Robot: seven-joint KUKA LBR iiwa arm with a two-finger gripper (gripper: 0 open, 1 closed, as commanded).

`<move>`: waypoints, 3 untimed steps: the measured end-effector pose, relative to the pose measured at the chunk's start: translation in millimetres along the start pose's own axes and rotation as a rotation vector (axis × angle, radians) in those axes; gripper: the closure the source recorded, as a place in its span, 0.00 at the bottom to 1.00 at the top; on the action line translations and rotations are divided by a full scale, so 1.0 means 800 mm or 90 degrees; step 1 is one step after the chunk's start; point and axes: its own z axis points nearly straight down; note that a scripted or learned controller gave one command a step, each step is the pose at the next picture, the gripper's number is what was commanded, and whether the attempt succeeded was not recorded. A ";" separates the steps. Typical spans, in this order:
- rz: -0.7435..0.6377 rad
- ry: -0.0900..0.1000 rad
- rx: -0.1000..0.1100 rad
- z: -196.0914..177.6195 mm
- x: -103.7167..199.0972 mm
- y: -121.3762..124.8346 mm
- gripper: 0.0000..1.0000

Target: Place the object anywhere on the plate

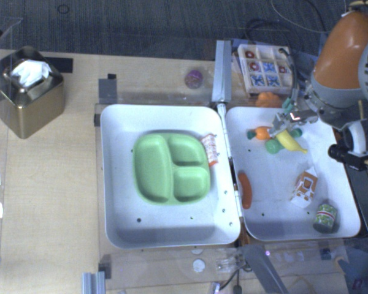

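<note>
The hand (286, 120) hangs over the right bin's (276, 213) far edge, just above the banana (289, 141); I cannot tell how its grip stands. The green plate (172, 167) sits mid left bin (119, 225).

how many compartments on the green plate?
3. The green plate in the left bin has one long compartment on its left side and two smaller ones stacked on its right.

plate (172, 167) in left bin (119, 219) | banana (288, 141), sausage (246, 190) in right bin (276, 225)
</note>
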 end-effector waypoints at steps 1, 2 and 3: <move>-0.027 0.001 0.002 0.039 0.083 -0.011 1.00; -0.017 0.001 0.002 0.039 0.146 -0.013 1.00; -0.150 0.001 0.001 0.038 0.237 0.017 1.00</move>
